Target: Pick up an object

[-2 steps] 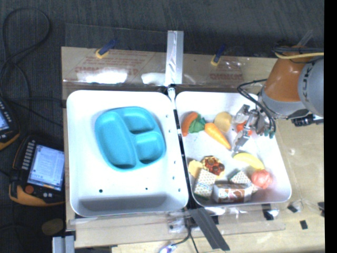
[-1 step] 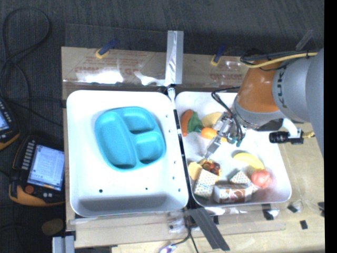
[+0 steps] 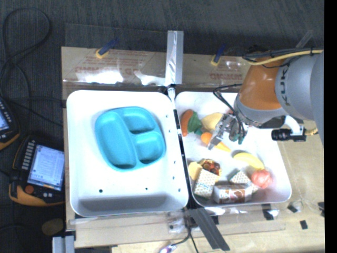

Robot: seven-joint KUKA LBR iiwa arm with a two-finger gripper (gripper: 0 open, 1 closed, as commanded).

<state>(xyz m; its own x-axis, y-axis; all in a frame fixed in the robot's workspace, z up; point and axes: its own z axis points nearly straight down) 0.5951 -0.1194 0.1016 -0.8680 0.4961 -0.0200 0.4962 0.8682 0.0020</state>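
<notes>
The two-finger gripper is seen low over the right shallow white bin, fingers spread apart with nothing gripped between them. A small orange toy piece sits just beside the fingertips, next to a green-and-orange toy vegetable and a pale yellow toy chunk. A yellow toy banana and pinkish-red round toy are nearer the front. "KU" can be read on the grey arm. A blue divided plastic tray is parked in the left white bin.
</notes>
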